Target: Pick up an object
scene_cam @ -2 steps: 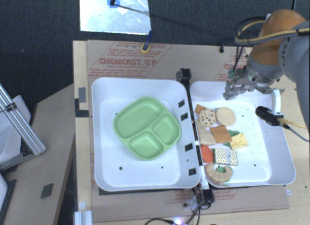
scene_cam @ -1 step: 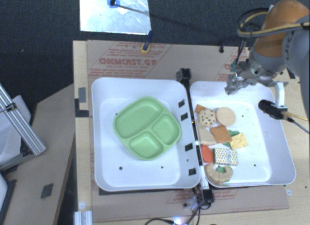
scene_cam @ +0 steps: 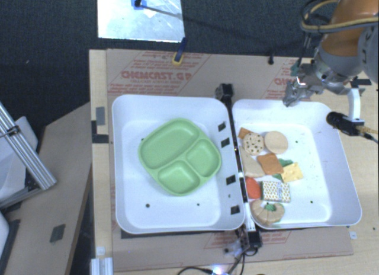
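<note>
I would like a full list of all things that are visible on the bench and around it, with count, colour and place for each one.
Bins: 2, white, side by side on the bench.
Divided plate: 1, light green, three compartments, in the left bin.
Toy food pieces: a cluster of about nine, tan, orange, yellow, red, green, in the right bin toward its left side.
Speckled cookie: 1, tan with dark dots, top of the cluster.
Round piece: 1, pale tan, right of the cookie.
Cardboard sheet: 1, brown with red print, under the bins.
Shiny sheet: 1, silvery, beyond the bench.
Gripper: 1, grey, above the right bin's far edge, holding nothing visible.
</note>
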`<state>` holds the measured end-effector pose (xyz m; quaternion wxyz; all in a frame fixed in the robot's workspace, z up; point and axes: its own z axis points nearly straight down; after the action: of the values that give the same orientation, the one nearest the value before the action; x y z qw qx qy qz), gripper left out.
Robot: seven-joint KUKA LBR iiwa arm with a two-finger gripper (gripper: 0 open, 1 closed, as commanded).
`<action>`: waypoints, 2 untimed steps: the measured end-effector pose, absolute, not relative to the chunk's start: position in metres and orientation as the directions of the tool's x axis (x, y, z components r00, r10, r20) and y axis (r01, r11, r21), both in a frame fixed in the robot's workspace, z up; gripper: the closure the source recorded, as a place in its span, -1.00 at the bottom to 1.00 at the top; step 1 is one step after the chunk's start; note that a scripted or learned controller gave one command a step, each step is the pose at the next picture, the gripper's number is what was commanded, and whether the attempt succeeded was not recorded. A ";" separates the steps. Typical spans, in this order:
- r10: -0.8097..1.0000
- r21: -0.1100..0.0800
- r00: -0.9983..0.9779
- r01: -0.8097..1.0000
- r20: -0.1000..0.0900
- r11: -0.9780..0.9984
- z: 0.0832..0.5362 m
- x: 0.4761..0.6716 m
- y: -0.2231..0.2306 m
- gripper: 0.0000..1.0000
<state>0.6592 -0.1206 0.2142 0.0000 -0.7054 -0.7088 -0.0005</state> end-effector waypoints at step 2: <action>1.000 0.001 -0.004 1.000 -0.001 0.004 0.210 0.616 -0.047 1.00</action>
<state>0.6157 -0.0468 0.2102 -0.0008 -0.7055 -0.7087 -0.0001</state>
